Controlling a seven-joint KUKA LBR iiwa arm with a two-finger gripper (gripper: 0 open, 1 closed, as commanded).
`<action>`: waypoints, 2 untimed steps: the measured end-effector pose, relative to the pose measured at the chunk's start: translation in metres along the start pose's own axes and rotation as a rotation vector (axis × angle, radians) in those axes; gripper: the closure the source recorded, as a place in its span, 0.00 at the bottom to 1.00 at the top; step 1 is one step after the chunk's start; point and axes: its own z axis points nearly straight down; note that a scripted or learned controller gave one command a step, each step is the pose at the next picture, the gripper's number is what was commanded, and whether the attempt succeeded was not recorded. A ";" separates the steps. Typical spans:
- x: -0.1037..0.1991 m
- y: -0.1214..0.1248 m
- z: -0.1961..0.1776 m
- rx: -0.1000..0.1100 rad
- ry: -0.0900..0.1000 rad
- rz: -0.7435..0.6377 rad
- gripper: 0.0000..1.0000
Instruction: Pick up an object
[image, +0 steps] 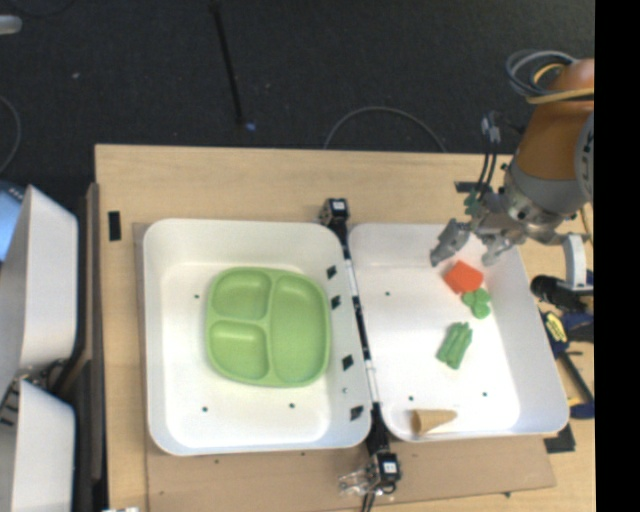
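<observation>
Orange block (462, 276) lies in the right bin (400, 400) just below the spread, unloaded claw (477, 245), with green pieces (455, 344) farther toward the near rim.

One fixed camera, high above the bench (300, 185), looking down at a slant. Both white bins fit in frame side by side: left bin (170, 400), right bin (520, 400). Far enough back to show dark floor beyond the bench. Arm (555, 140) enters from the right edge.
</observation>
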 end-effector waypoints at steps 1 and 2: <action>0.001 0.003 -0.009 -0.014 -0.001 -0.002 0.00; 0.002 0.001 0.053 -0.010 -0.003 -0.002 0.00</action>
